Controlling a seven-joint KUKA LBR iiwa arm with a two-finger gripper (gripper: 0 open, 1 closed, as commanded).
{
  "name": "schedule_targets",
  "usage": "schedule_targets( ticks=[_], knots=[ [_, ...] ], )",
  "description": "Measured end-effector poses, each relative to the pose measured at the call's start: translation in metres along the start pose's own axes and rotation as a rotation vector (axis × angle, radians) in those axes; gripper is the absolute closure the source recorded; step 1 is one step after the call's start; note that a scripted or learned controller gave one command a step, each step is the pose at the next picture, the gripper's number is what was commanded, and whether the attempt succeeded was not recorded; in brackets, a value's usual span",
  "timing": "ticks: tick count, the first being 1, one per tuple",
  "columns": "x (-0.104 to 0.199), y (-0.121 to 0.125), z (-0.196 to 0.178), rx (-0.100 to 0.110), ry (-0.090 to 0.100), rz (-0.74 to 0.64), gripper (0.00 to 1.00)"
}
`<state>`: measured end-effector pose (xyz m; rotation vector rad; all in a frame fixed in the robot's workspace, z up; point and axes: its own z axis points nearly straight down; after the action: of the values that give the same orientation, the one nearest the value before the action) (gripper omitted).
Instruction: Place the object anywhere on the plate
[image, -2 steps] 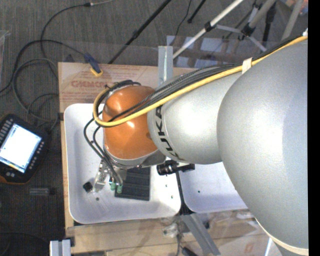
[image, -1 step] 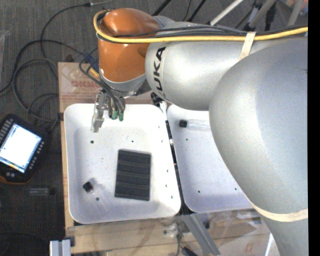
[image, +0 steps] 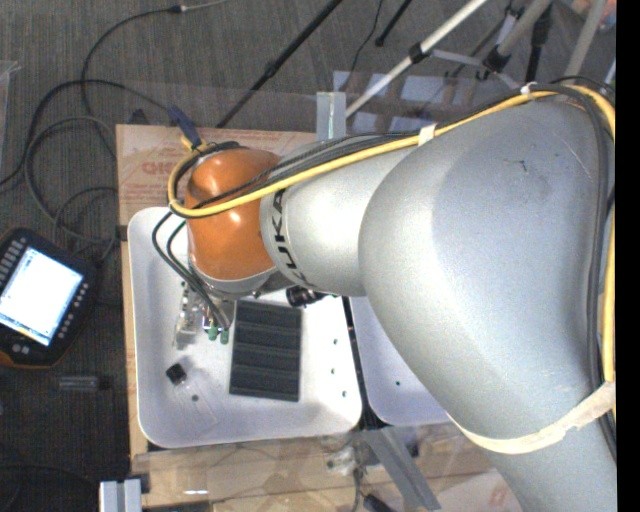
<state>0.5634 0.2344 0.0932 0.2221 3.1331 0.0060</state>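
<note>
A dark, ribbed rectangular plate (image: 266, 351) lies flat in the left white bin (image: 150, 400), right of its middle. A small black object (image: 177, 374) rests on the bin floor to the left of the plate, apart from it. My gripper (image: 190, 326) hangs below the orange wrist band (image: 228, 220), just above and slightly behind the small object, near the plate's upper left corner. The arm's grey body covers the back of the bin.
The right white bin (image: 400, 385) is mostly hidden under the arm. A teach pendant with a lit screen (image: 40, 298) lies on the floor left of the bench. Cables run along the arm and across the floor.
</note>
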Motion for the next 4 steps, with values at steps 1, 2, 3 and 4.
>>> schedule_targets(
  ticks=[1,2,3,4],
  knots=[
    [0.063,-0.074,0.000,-0.007,-0.023,-0.281,1.00],
    [0.050,-0.027,-0.141,-0.001,0.000,-0.836,1.00],
    [-0.007,-0.013,-0.153,-0.001,0.000,-0.685,1.00],
    [0.060,-0.008,-0.013,0.001,0.004,-0.665,1.00]
  ],
)
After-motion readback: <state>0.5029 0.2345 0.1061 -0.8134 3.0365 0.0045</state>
